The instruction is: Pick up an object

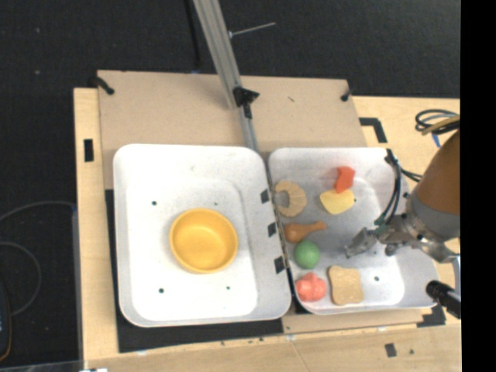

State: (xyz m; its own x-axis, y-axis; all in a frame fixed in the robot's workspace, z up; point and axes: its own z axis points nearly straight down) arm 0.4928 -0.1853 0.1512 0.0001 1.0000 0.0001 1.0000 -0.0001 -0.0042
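Observation:
The right bin (387, 169) holds several small objects: a tan ring-shaped piece (291, 198), a red-orange piece (344, 178), a yellow piece (338, 201), a brown drumstick-like piece (302, 230), a green ball (307, 253), a pink-red piece (311, 287) and a slice of toast (346, 284). My gripper (363, 243) hangs low over the bin's middle right, on bare floor between the yellow piece and the toast. It touches none of them as far as I can see.
The left bin (139, 177) holds a yellow bowl (204, 240). A slanted metal rail (225, 60) runs from the top down to the gap between the bins. The arm (440, 196) covers the right bin's right rim. Cables (434, 120) lie at the far right.

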